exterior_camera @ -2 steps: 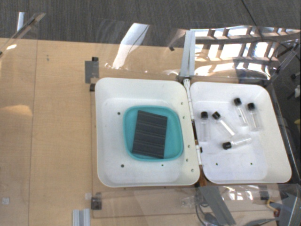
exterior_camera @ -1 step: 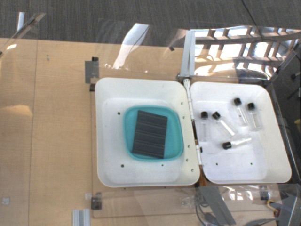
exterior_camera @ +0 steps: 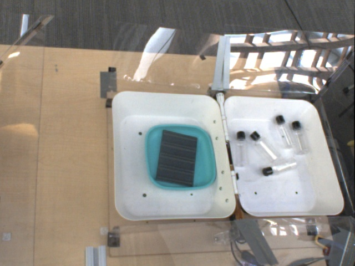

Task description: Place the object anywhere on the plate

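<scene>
- Resting flat on the square teal plastic plate (exterior_camera: 206,173), the dark ribbed rectangular block (exterior_camera: 177,158) sits roughly centred, slightly tilted.
- That plate lies in the left shallow white bin (exterior_camera: 128,165) on the wooden desk (exterior_camera: 55,148).
- Clear black-capped vials (exterior_camera: 277,168), perhaps five, lie scattered in the right white bin (exterior_camera: 321,193).

Slab (exterior_camera: 177,158) on plate (exterior_camera: 208,170) in left bin (exterior_camera: 127,193), vials (exterior_camera: 277,168) in right bin (exterior_camera: 327,198)
</scene>
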### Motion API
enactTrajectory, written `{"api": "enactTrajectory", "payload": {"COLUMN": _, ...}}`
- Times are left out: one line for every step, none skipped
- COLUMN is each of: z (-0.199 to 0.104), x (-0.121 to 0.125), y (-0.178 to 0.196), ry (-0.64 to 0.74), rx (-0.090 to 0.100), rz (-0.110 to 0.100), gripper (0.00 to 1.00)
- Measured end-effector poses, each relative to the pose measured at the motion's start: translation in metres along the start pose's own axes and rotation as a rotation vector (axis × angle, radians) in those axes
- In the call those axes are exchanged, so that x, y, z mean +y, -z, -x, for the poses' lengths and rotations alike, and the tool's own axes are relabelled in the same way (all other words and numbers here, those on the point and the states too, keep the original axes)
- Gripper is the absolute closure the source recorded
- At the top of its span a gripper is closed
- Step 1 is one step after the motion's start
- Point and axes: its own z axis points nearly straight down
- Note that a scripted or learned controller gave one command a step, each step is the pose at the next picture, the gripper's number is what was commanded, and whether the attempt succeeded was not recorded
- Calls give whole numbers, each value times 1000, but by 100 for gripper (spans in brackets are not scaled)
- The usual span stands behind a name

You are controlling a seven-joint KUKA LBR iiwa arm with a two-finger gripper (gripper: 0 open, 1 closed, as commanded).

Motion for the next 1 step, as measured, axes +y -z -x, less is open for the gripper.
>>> {"api": "enactTrajectory", "payload": {"z": 0, "x": 0, "y": 0, "ry": -93, "rx": 0, "rz": 0, "gripper": 0}}
